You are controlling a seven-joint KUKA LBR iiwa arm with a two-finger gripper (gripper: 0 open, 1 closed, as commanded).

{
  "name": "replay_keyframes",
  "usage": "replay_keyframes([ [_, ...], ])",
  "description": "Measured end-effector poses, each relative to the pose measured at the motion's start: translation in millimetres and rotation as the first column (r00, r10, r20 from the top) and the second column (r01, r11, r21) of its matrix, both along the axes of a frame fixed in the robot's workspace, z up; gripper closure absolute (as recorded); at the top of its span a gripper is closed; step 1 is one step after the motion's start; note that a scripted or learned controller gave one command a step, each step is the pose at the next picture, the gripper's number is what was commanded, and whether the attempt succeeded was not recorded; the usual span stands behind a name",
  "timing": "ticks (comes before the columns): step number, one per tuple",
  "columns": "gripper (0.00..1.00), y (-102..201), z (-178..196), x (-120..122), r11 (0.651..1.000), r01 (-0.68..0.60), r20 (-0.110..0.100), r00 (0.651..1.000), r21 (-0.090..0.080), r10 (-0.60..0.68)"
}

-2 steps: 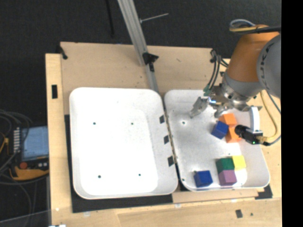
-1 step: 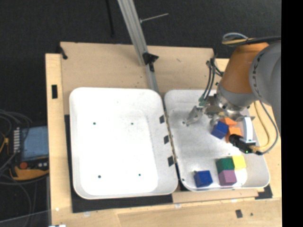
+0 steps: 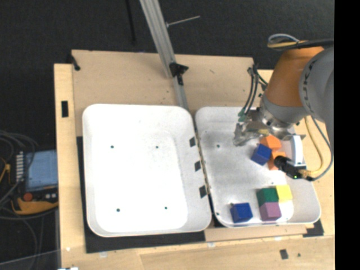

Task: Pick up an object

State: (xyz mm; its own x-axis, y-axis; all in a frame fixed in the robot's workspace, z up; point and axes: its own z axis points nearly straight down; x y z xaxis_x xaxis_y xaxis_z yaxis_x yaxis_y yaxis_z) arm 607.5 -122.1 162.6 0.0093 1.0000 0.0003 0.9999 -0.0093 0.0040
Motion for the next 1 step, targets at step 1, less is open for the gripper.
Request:
replay_keyframes([
  [1, 1.00, 4.4, 58.7, 9.4, 1.000, -0.013, 0.004, 1.000, -0.002, 0.013],
])
